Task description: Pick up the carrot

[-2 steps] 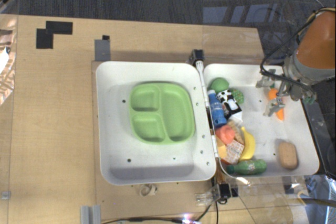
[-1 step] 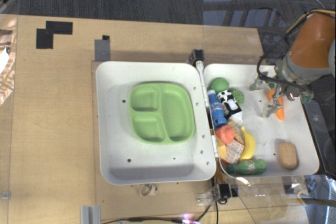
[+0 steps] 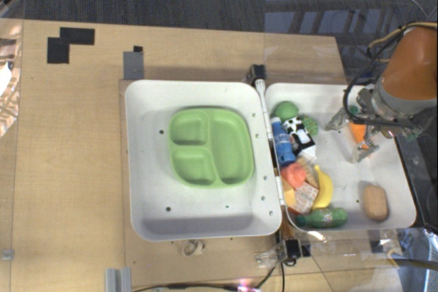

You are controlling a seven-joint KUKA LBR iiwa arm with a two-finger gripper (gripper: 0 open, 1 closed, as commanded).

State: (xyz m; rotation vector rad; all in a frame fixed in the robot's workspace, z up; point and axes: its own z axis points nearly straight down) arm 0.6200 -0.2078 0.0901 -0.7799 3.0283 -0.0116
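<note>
Gripper (image 3: 358,137) over the right bin (image 3: 404,198), at three o'clock in the frame, its fingers spread and angled downward. The carrot (image 3: 359,130), a short bright-orange piece, sits between the fingers, apparently gripped. A brown potato (image 3: 375,202) lies toward five o'clock of it.

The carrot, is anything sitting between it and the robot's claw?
Nothing visible does. The carrot shows as an orange piece right at the claw in the right bin. The other toys lie heaped along that bin's left wall, and the brown potato lies nearer the camera.
</note>
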